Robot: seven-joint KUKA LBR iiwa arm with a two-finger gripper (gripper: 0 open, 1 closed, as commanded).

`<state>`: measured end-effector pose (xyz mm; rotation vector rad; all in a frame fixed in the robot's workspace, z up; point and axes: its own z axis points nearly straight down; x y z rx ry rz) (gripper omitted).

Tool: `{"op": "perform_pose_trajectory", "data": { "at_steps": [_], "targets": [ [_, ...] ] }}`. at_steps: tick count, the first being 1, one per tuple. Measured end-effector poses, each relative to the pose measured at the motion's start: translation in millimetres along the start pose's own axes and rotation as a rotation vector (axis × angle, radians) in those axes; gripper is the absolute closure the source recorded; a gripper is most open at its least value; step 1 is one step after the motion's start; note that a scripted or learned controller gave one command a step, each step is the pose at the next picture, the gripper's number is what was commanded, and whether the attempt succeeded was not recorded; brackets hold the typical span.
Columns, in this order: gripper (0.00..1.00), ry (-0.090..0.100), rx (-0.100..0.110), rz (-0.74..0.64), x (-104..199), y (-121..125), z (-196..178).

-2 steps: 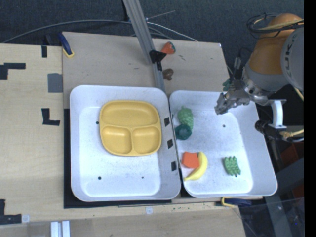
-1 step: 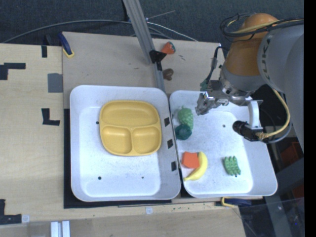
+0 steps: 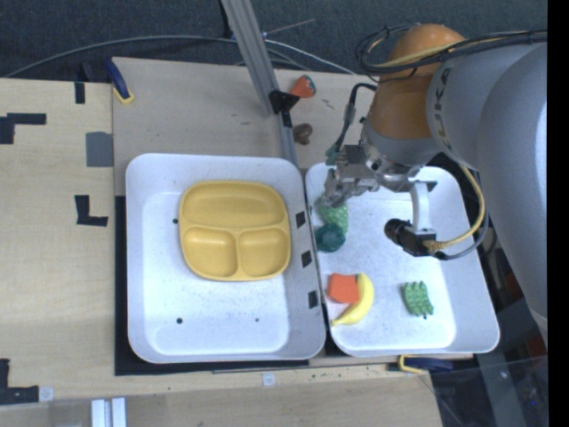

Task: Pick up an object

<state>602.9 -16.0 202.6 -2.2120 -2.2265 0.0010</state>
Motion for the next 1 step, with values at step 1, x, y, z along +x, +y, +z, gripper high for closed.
{"op": "perform_pose_trajectory", "data": {
  "at_steps": [1],
  "targets": [
    [1.00,0.000,-0.001,0.000,51.2,7.4,4.4]
  ]
}}
